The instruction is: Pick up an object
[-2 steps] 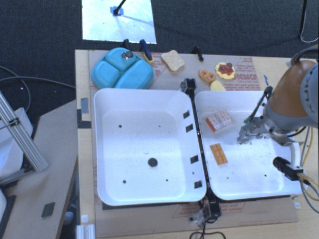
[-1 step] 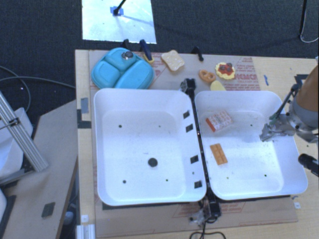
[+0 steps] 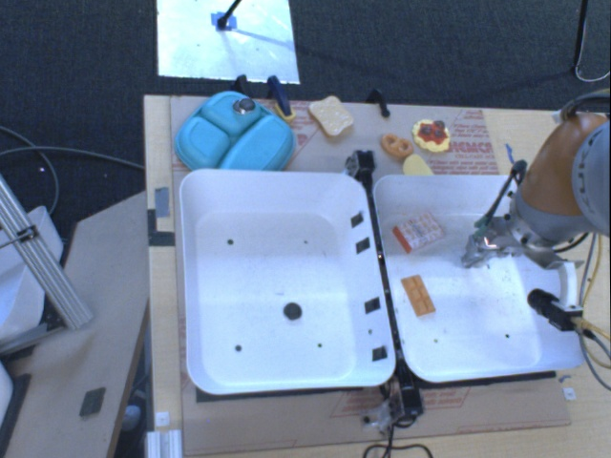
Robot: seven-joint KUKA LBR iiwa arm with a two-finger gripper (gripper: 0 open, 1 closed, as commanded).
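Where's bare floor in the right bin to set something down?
Right bin: bare along the near wall, below the orange block. Crowded up top: red-and-white packet, with the gripper beside it. Left bin: bare around the dark disc.

Right bin (image 3: pixel 535 356): open floor toward the near wall; a wrapped packet (image 3: pixel 417 231) and an orange block (image 3: pixel 417 295) occupy its left side.

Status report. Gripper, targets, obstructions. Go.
Gripper low in right bin, nothing seen in it. Red-and-white packet and orange block lie apart to its left. Path unobstructed.
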